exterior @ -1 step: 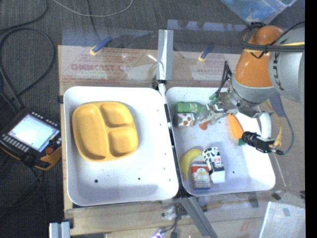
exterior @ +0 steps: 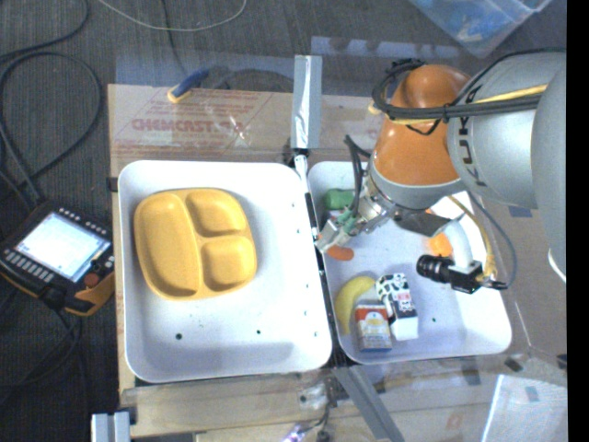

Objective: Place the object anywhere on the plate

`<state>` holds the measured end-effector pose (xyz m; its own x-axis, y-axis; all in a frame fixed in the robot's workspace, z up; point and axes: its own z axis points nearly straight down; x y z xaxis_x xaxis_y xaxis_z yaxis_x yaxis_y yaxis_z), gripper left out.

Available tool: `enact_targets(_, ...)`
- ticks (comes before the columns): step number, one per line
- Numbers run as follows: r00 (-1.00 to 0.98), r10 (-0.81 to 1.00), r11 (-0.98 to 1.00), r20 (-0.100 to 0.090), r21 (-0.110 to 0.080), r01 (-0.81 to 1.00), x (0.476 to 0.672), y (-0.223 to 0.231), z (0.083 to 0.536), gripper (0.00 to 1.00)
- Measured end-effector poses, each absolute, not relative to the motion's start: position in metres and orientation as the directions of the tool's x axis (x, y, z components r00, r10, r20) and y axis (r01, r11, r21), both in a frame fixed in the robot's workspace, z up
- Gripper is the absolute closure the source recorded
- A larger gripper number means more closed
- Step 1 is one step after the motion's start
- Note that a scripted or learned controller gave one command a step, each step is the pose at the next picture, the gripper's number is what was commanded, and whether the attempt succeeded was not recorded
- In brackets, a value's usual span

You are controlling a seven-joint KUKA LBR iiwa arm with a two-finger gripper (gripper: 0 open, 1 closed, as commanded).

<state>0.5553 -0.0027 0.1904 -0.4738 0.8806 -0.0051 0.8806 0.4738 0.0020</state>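
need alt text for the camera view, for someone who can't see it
A grey and orange robot arm reaches its gripper into the right bin, near a banana and small cartons. In the left bin lies a yellow divided plate.

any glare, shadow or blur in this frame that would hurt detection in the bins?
Camera view: soft overall, small items in the right bin lack crisp edges; the gripper area is cluttered and hard to resolve. The arm shows bright highlights on its grey shell. The yellow plate is evenly lit, with a mild shadow across the left bin floor in front of it.
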Motion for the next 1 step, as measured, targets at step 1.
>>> enact_targets(1, -0.642, 0.767, 0.642, -0.003, -0.001, 0.767, 0.5900, 0.0245, 0.3691, 1.00)
